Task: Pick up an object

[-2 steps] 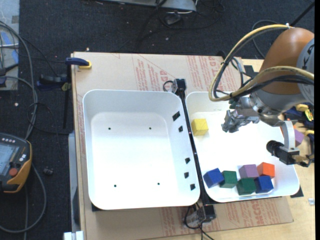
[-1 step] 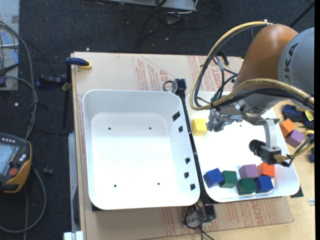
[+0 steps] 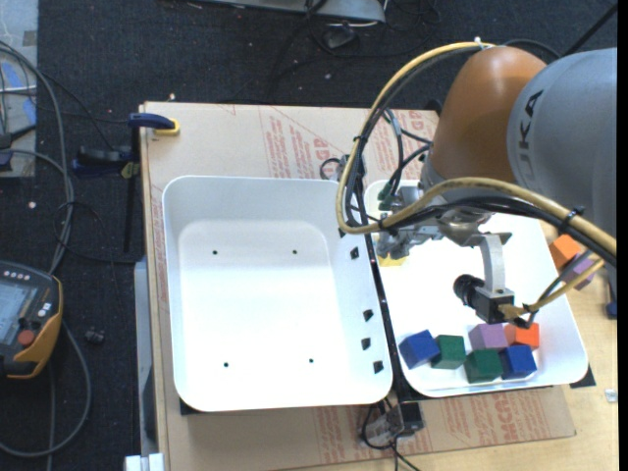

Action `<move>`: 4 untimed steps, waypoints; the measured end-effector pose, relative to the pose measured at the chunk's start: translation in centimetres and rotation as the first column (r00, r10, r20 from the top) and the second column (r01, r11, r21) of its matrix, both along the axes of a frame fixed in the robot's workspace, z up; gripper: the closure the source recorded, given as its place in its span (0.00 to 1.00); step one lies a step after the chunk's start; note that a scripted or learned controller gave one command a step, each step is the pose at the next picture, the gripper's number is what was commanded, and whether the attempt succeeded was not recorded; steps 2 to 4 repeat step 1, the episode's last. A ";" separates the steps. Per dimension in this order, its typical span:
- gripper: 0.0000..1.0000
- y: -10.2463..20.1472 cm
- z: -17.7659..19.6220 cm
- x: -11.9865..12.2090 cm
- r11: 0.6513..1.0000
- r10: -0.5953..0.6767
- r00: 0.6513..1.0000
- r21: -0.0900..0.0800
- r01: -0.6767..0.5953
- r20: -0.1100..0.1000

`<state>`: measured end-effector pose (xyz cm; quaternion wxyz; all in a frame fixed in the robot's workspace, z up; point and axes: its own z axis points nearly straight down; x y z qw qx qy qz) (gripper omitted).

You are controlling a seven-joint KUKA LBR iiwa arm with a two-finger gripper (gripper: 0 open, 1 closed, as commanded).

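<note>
Blocks [image 3: 488, 338] cluster at right bin's [image 3: 437, 297] near edge; pincer [image 3: 402, 235] over far end, spread unreadable. Best bet: leftmost blue block [image 3: 417, 346], open on its left.

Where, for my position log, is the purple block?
In the camera view the purple block lies in the right bin near its lower edge, with an orange block at its right and a green block just below.

Blocks [image 3: 451, 349] cluster at the near edge of the right bin [image 3: 427, 297], beside the left bin [image 3: 255, 292].
</note>
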<state>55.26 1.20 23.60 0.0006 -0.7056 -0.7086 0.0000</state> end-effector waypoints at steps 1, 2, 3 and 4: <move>1.00 4.8 0.1 0.4 1.000 0.000 1.000 0.000 0.000 0.001; 1.00 4.8 0.1 0.4 1.000 0.000 1.000 0.000 0.000 0.001; 1.00 4.8 0.1 0.4 1.000 0.000 1.000 0.000 0.000 0.001; 1.00 4.8 0.1 0.4 1.000 0.000 1.000 0.000 0.000 0.001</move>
